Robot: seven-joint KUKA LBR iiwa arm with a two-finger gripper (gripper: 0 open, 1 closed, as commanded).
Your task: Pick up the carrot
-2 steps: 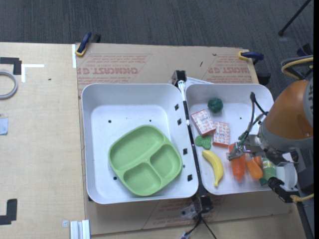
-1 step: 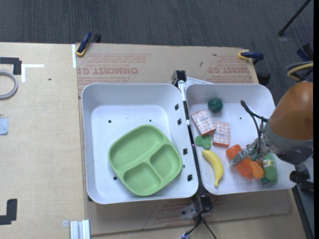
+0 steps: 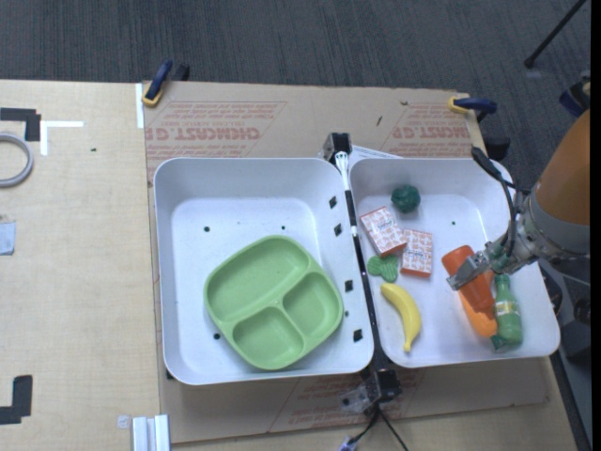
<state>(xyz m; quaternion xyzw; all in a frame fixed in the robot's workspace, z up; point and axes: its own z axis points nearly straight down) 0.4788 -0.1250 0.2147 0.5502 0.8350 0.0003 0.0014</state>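
Left bin (image 3: 178, 252) holds a green tray (image 3: 272, 301); right bin (image 3: 441, 341) holds banana (image 3: 405, 314), boxes (image 3: 399, 241), and carrot (image 3: 472, 292), apparently clamped by the gripper (image 3: 477, 269).

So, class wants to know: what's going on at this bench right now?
A grey robot arm reaches in from the right, its pincer down in the right bin at the carrot, which lies on the bin floor beside a green bottle-like item. A banana, two small boxes and a broccoli piece lie nearby. The left bin holds a green divided plate.
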